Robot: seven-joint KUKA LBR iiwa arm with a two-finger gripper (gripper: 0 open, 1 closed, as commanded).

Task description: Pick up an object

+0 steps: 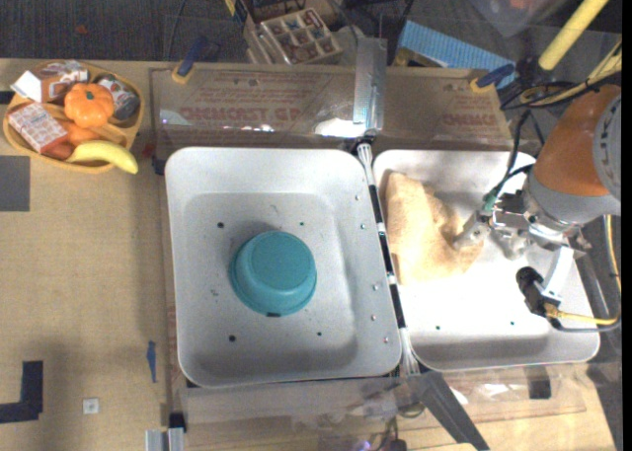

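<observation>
A teal bowl (275, 271) lies upside down in the middle of the left bin (197, 183). A tan, soft-looking lump (420, 227) rests against the left wall of the right bin (494, 331). My gripper (472, 233) is low in the right bin, at the right edge of the tan lump and touching or nearly touching it. The arm's grey wrist and orange band (583, 158) reach in from the right above it. Nothing is visibly lifted.
A basket of toy food (71, 115) with a banana and an orange sits at the bench's far left. Cardboard walls (257, 109) stand behind both bins. A black and yellow cable (553, 309) hangs into the right bin's right side.
</observation>
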